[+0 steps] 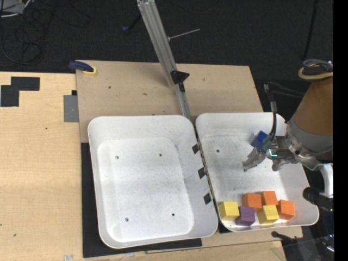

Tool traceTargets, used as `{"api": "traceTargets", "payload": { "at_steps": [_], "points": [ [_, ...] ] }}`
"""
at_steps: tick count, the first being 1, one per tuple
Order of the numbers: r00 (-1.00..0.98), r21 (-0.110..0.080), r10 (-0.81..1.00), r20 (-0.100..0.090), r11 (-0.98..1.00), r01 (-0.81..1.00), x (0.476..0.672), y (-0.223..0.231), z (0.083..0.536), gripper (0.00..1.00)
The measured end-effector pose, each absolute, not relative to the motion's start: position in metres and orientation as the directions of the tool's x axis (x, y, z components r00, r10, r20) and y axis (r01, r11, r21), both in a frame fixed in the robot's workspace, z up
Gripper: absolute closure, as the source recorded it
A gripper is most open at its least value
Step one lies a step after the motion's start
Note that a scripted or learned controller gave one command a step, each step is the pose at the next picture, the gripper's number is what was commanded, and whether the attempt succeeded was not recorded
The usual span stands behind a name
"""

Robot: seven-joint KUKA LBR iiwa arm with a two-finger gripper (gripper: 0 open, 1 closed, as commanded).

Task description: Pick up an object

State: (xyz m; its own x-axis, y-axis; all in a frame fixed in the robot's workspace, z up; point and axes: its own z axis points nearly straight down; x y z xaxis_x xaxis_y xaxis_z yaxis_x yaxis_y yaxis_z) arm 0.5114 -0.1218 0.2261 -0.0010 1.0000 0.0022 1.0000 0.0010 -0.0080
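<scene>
Tool [260, 157] above right bin [228, 125], beside blue block [260, 139]

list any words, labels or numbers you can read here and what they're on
None: no readable text, labels or numbers. The two white bins, the coloured blocks, the blue object by the gripper and the wooden bench carry no visible markings.

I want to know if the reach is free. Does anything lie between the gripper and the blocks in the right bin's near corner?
Nothing visible does. The gripper hangs over bare floor of the right bin, and the stretch down to the cluster of blocks is bare white.
</scene>
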Motion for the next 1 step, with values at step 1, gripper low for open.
{"api": "traceTargets", "payload": {
  "at_steps": [1],
  "points": [
    [0.005, -0.003, 1.0, 0.001, -0.005, 1.0, 0.5119, -0.1234, 0.2279, 0.0]
  ]
}}
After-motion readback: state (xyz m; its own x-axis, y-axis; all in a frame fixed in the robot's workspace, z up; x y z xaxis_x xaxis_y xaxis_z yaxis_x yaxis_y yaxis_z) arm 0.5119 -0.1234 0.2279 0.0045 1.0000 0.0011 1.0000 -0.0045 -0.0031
